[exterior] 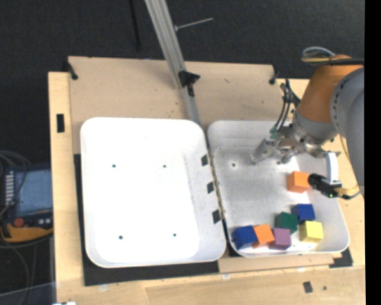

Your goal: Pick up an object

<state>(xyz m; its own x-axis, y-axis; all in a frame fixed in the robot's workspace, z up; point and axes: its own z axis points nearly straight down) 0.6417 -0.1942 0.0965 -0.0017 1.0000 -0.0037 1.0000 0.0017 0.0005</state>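
Observation:
The right bin [241, 170] holds several small blocks. An orange block [298, 182] lies near its right side. Along the bin's front lie a blue block [244, 236], a second orange block [264, 234], a purple block [282, 237], a green block [286, 221], another blue block [303, 211] and a yellow block [312, 230]. My gripper [273, 154] hangs over the back of the right bin, up and left of the lone orange block. Its fingers stand apart with only bin floor showing between them.
The left bin [146, 189] sits beside the right one, with a raised rim between them. A slanted metal pole [171, 49] rises from the bench behind the bins. The arm's grey and orange body [327, 103] overhangs the right bin's back right corner.

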